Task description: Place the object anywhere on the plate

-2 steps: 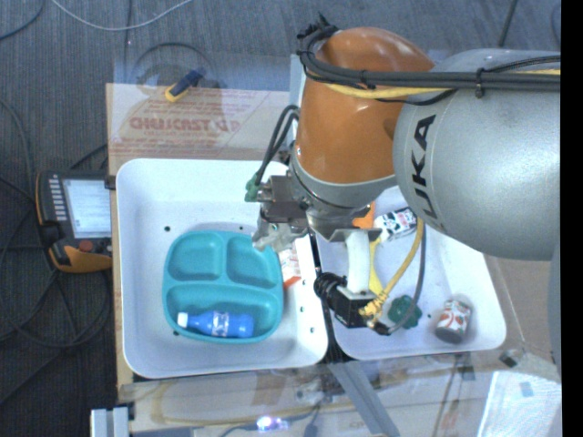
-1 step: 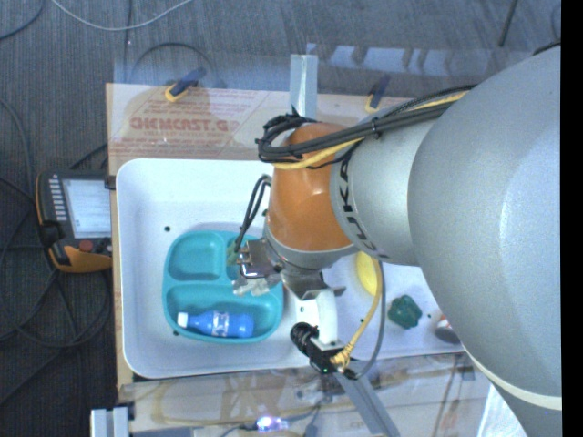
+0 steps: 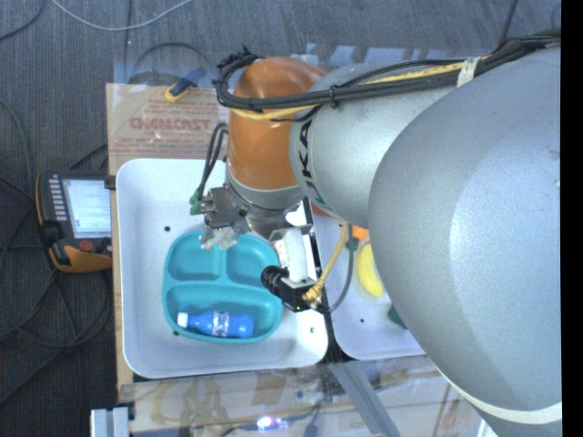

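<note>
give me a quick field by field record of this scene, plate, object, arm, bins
plate: teal divided plate lying in the left bin
object: blue bottle lying on its side in the plate's near compartment
arm: grey arm with orange band, reaching in from the right, wrist above the plate's far edge
tool: at the plate's far rim, fingers too hidden to judge
right bin: white bin partly hidden by the arm, a yellow item showing in it
task state: bottle appears to rest on the plate
</note>
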### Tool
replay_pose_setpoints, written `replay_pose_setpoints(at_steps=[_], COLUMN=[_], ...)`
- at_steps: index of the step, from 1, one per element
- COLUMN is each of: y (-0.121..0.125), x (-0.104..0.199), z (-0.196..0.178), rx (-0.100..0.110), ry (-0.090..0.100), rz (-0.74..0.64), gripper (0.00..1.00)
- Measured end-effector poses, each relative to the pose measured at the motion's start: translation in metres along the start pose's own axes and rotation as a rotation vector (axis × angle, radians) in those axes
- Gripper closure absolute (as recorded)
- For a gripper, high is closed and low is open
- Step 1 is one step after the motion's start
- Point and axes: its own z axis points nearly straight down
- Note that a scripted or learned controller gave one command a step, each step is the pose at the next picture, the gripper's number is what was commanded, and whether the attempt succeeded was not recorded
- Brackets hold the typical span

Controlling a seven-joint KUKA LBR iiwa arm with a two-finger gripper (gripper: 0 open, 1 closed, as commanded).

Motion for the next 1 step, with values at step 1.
replay_pose_setpoints(at_steps=[1], y=[0.0258], x=[0.0126], z=[-0.0803], rx=[-0.003], ry=[-0.005], rz=[-0.285], gripper=[1.00])
